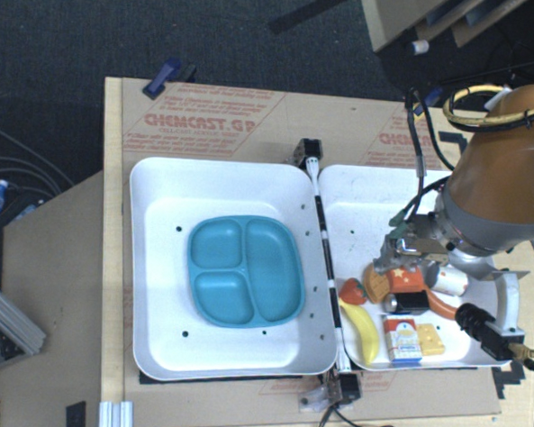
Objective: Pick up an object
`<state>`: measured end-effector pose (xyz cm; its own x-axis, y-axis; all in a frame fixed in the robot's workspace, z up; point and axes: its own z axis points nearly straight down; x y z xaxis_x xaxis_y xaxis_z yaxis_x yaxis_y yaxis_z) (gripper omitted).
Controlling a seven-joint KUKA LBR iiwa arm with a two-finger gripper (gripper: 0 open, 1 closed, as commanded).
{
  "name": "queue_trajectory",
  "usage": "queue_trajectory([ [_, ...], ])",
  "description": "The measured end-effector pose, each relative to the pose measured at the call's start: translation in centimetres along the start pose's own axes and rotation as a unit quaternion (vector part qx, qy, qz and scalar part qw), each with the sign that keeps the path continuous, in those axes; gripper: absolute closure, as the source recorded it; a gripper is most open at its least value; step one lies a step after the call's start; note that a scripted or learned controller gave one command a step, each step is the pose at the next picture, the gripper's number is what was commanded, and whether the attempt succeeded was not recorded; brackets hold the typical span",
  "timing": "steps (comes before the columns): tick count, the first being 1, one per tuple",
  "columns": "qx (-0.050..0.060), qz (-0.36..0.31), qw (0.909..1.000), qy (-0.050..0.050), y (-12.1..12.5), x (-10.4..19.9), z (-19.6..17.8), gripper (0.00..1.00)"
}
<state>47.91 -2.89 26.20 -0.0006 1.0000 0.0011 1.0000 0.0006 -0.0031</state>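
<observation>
The gripper hangs low in the right bin, above a cluster of toy food. Just beyond it lies the banana: light, stiff, smooth plastic by the look, best pinched across its middle. A small red piece sits nearer. Whether the tool is spread or closed, or holding anything, I cannot tell.

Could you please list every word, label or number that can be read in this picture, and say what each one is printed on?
"CHEMCAST G P": red print on the brown backing sheet behind the left bin; the smaller lines under it are too blurred to read.
Red print on the same sheet behind the right bin: partly hidden, unreadable.
Small box in the right bin: red and blue label, too small to read.
</observation>
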Motion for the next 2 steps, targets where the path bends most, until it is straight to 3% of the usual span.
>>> queue_trajectory([
  [2, -0.001, 0.000, 1.0000, 0.000, 0.01, -0.32, -0.61, 1.00],
])
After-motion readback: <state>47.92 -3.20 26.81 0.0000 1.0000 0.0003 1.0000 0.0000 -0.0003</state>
